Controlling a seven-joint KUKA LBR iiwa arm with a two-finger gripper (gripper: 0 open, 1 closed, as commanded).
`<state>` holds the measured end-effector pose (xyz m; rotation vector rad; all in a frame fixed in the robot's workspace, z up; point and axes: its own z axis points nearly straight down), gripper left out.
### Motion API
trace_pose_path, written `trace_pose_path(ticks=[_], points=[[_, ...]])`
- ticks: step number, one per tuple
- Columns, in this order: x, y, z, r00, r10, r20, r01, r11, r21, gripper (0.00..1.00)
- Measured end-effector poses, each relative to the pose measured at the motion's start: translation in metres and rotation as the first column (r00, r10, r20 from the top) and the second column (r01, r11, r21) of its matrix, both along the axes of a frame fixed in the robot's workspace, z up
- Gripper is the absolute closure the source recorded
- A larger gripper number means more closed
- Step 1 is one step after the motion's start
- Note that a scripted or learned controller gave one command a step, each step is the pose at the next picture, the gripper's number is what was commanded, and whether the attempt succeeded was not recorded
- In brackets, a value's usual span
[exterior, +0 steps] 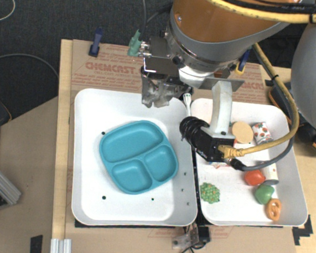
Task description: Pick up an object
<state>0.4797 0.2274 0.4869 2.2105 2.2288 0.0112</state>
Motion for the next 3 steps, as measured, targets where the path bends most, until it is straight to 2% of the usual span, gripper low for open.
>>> trace_pose_path(ticks=[1,2,3], points=[[0.001,-0.07,-0.162,1.0,-0.017,-0.024,0.016,1.0,-0.012,1.0],[0.0,-0.049,0.058,1.0,-0.005,0.013,0.005,1.0,0.005,1.0],[-0.001,0.0,0.044,1.0,-0.003,-0.005,0.003,1.0,-0.002,1.0]])
